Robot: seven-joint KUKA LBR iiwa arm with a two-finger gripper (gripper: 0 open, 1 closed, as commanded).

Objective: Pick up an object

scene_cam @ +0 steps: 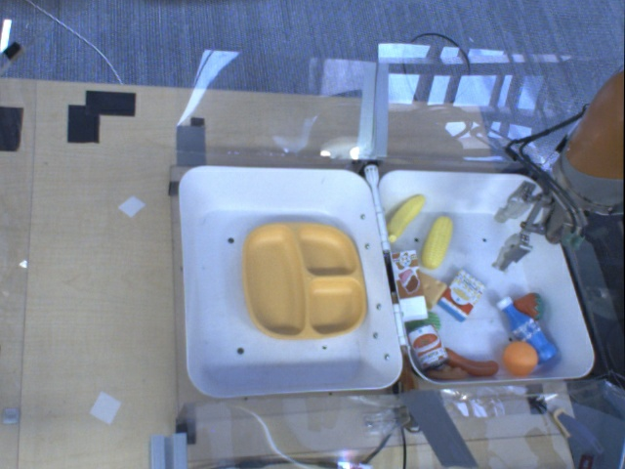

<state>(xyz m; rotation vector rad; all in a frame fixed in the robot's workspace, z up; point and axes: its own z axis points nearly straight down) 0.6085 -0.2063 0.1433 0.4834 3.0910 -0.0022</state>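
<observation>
Arm: the grey arm with its orange band enters from 3 o'clock, likely kept high so it stays off the bin walls.
Pincer: the pincer point(516, 231) hangs over the upper right part of the right bin point(479, 191), fingers spread apart with nothing between them, which reads as a ready-to-grasp pose.
Right bin contents: two yellow corn cobs point(437, 240) lie toward 10 o'clock of the bin, side by side and slightly apart; a small snack box point(462, 294) sits near the middle; a brown packet point(407, 272) and a jar point(424, 338) crowd the left wall.
Lower corner: a blue bottle point(523, 326), an orange ball point(520, 359) and a red sausage point(469, 364) cluster toward 5 o'clock, touching or nearly so.
Task's thing: no single object is picked out yet; every candidate lies loose on the right bin floor, at 8 to 6 o'clock of the pincer.
Left bin: the left bin point(215, 262) holds a yellow divided tray point(304, 279) at its centre, probably a drop spot.
Tabletop: the tabletop point(88, 262) carries both bins side by side.
Judgement: the corn cobs and snack box stand freest, so they look the easier grabs; the clustered corner risks a miss.
</observation>
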